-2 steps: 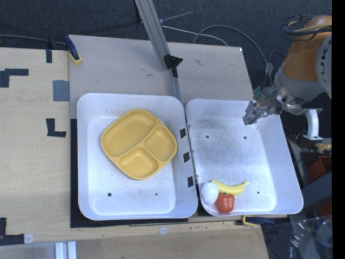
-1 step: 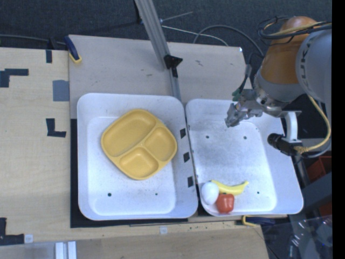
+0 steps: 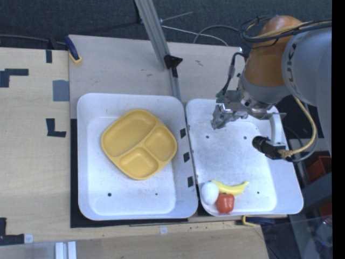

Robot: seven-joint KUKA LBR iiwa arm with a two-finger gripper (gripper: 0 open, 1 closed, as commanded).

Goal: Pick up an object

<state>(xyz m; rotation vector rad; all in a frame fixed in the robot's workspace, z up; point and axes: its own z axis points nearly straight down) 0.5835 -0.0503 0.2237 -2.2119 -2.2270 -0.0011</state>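
In the right bin (image 3: pixel 237 161), three small objects lie together at the near edge: a white egg-shaped ball (image 3: pixel 208 192), a yellow banana (image 3: pixel 233 187) and a red pepper-like piece (image 3: pixel 226 203). My gripper (image 3: pixel 219 118) hangs over the far left part of the right bin, well away from those objects. Nothing shows between its fingers.
A yellow divided plate (image 3: pixel 139 143) lies in the left bin (image 3: pixel 91 161). A metal pole (image 3: pixel 153 26) slants down to the gap between the bins. Cables and a black fitting (image 3: pixel 267 146) hang off the arm over the right bin's right side.
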